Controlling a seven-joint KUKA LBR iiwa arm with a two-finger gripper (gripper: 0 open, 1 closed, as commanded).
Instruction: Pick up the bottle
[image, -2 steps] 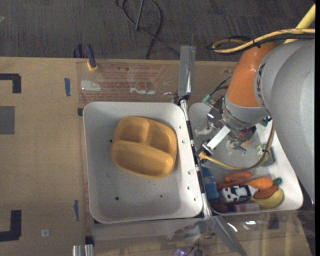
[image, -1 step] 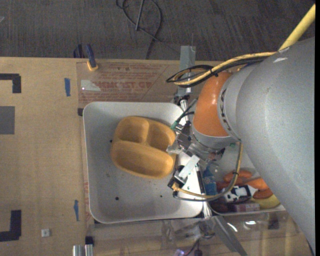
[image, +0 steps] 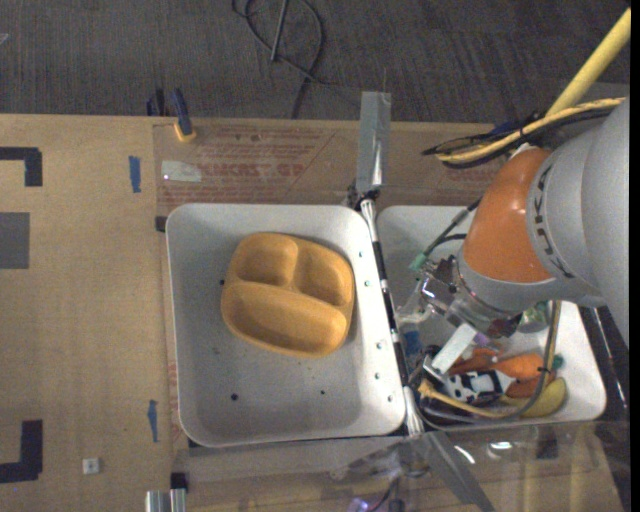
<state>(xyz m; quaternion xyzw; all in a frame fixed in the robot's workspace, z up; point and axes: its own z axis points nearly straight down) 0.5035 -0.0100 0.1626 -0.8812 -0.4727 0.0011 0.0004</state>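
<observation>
1 arm (image: 560, 220) over right bin (image: 590, 395)

I see arm (image: 560, 220) reaching in from right, orange band (image: 505, 230) above wrist, hanging over right bin (image: 590, 395). Cluttered items lie below it: carrot-like orange piece (image: 525, 366), banana (image: 548, 400), black-and-white object (image: 475, 385). Left bin (image: 190, 330) holds molded yellow-orange tray (image: 288, 292). Both bins sit on cardboard-covered table (image: 80, 300). Bottle: can't make out.

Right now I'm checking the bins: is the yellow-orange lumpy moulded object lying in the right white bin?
No, the yellow-orange lumpy moulded object lies in the left white bin.
</observation>
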